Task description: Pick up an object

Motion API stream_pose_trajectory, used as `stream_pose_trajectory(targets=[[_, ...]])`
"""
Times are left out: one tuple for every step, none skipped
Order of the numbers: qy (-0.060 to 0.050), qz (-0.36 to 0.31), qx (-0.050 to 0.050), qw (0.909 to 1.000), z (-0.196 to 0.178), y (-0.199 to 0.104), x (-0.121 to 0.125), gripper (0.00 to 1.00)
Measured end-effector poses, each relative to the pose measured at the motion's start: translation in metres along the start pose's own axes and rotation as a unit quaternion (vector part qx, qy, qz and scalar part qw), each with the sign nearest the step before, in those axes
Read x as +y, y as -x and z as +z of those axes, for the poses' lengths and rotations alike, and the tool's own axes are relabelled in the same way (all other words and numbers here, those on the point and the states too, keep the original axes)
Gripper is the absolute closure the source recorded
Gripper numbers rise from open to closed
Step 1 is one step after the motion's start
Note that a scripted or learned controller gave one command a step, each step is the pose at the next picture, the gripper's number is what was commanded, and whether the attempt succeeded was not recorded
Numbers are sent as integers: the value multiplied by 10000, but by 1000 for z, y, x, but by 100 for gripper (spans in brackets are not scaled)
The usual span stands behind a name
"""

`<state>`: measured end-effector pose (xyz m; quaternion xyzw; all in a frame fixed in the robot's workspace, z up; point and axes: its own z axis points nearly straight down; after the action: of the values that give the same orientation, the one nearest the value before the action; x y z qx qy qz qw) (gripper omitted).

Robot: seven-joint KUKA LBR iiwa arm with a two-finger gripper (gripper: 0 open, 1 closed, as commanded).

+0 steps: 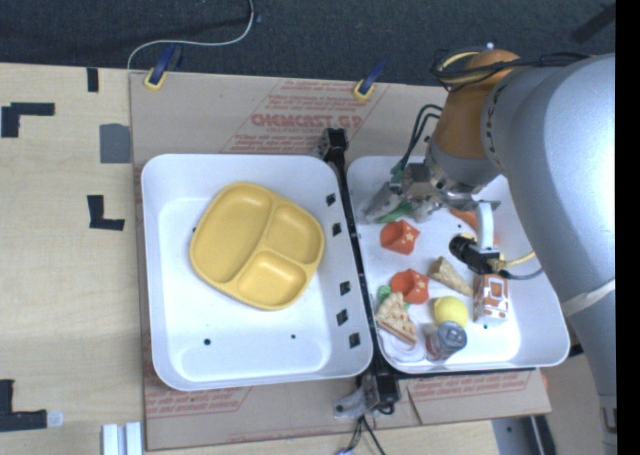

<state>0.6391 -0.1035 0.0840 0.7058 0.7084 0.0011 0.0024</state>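
My gripper [402, 201] hangs low over the far left part of the right bin [540, 343], reaching in from the right. A small green piece [416, 211] lies right under it, partly hidden. A red block [400, 235] sits just in front of the gripper, apart from it. Further forward lie a red-orange toy [410, 285], a tan wedge [449, 275], a yellow ball [450, 310], a sandwich slice [397, 320], a grey can [446, 340] and a white-and-red box [490, 299]. I see nothing held.
The left bin [170, 343] holds a yellow divided plate [257, 244]. An orange piece [463, 216] lies beside the wrist in the right bin. A black divider [345, 233] runs between the bins. The grey arm covers the right side of the view.
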Motion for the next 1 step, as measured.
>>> stream_pose_trajectory(targets=[[-37, 15, 2, 10000, -4, 1, -20, 0]])
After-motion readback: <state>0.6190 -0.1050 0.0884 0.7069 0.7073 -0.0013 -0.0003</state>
